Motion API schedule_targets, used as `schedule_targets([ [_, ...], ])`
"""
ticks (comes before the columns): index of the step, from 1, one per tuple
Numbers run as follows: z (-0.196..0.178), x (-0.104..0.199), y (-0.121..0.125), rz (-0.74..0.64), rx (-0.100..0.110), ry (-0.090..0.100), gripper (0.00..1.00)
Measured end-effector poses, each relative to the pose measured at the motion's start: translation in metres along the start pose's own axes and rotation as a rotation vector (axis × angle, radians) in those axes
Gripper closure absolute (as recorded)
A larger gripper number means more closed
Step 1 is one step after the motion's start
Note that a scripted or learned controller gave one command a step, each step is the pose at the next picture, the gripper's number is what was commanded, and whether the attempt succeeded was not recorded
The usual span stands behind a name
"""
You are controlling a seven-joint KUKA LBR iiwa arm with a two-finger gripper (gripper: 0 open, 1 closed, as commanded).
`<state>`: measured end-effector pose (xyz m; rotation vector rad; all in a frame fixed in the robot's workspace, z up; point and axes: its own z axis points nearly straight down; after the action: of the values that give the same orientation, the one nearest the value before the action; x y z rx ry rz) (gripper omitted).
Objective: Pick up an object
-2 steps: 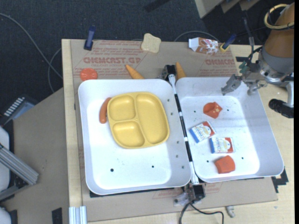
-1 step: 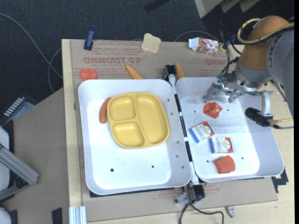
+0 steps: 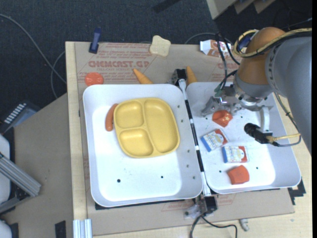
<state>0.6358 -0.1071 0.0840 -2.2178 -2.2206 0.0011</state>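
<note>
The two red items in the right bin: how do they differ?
The upper red piece is small and rounded, directly under the tool; the lower red block is larger, squarish and apart from the arm. The upper sits near the bin's far end, the lower near its front rim. Both lie in the right bin.

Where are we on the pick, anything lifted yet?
Done: the claw has reached the right bin, low over the small red object. In hand: nothing visibly lifted. Left: securing that piece and raising it; the two blue-and-white packets and the red block lie untouched.
</note>
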Motion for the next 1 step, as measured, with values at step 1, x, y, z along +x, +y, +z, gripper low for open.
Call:
schedule_targets([
  [1,-0.011,-0.0005,0.0008,0.0,-0.003,-0.001,1.0],
])
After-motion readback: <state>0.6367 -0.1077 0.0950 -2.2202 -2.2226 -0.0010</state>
